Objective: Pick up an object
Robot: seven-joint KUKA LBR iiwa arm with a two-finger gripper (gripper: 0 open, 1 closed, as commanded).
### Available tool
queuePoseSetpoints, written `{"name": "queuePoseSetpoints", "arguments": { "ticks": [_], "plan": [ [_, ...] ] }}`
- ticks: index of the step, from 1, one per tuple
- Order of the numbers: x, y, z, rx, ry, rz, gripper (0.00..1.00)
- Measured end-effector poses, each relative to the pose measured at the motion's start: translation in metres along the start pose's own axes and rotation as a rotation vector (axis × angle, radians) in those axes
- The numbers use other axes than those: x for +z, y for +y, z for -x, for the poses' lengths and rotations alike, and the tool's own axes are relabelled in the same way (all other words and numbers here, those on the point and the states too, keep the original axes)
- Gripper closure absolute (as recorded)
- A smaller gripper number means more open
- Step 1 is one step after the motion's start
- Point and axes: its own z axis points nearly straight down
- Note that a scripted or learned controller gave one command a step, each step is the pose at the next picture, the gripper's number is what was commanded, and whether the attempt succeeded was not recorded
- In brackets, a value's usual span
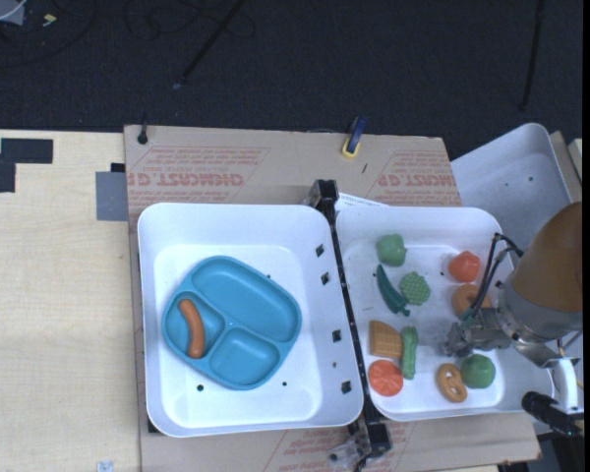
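Claw (469,338) sits low in right bin (428,222) (finger state cannot be told), beside green ball (478,370) and pretzel (451,383).

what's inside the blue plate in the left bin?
The blue plate holds one orange sausage in its left compartment. The other two compartments show bare blue. Nothing covers the plate, so its whole inside is visible.
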Motion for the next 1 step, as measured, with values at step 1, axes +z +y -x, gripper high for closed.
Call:
{"name": "queuePoseSetpoints", "arguments": {
  "ticks": [1],
  "plan": [
    [-0.0585, -0.0011, 0.0093, 0.001, -0.004, 0.004, 1.0]
  ]
}}
